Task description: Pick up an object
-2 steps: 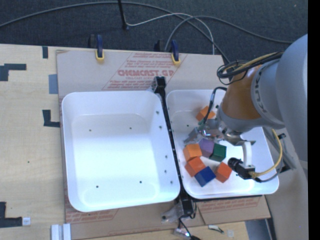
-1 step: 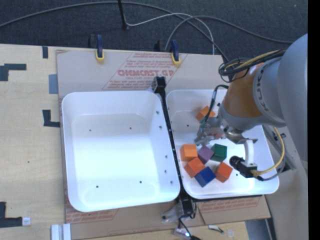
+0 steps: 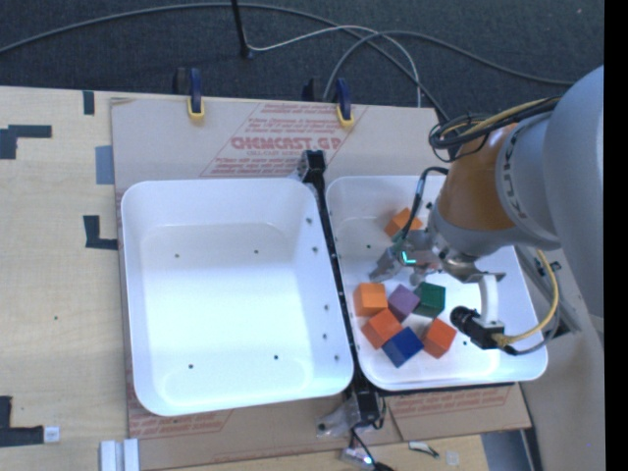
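Note:
The right bin (image 3: 365,196) holds several small blocks. An orange block (image 3: 370,297) lies beside a purple one (image 3: 403,301), with a green block (image 3: 431,296) to their right. Below them sit a second orange block (image 3: 381,328), a blue block (image 3: 402,345) and an orange block (image 3: 441,338). Another orange block (image 3: 399,223) lies farther back. My gripper (image 3: 400,263) hangs low over the bin, just above the purple and orange blocks. I see nothing between its fingers.
The left bin (image 3: 137,263) stands beside the right one, with a black divider (image 3: 329,253) between them. Cardboard lies under both bins, held by yellow clamps (image 3: 196,106) at the back. Cables run across the dark floor behind.

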`<state>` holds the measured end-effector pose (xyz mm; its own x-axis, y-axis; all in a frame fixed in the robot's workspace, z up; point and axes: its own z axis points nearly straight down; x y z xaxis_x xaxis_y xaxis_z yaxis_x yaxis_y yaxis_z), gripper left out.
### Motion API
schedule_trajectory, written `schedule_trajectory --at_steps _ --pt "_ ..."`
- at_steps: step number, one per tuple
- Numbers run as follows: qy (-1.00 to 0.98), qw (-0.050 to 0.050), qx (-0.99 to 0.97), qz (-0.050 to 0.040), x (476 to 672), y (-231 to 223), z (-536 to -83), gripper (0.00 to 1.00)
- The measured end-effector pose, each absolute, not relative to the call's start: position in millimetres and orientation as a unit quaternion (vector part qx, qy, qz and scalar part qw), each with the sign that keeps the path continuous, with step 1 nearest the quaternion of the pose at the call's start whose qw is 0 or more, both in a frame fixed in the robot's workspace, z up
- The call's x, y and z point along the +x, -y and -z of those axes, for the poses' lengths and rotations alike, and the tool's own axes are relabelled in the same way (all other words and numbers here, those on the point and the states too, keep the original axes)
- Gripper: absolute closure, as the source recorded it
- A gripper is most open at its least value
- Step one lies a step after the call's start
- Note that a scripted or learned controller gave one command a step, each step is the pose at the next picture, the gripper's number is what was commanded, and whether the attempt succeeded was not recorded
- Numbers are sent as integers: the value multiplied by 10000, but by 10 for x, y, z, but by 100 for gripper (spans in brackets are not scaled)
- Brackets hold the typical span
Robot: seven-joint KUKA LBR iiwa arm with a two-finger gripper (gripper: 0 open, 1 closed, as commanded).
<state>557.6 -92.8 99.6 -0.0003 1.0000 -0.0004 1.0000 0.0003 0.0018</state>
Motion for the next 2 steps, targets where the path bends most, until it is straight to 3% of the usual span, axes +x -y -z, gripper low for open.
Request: schedule_trajectory --at_steps 1,2 --pt "-7069 5 7073 -6 4873 906 -899 0" --pt "-7073 6 7069 -1 5822 1255 -889 0"
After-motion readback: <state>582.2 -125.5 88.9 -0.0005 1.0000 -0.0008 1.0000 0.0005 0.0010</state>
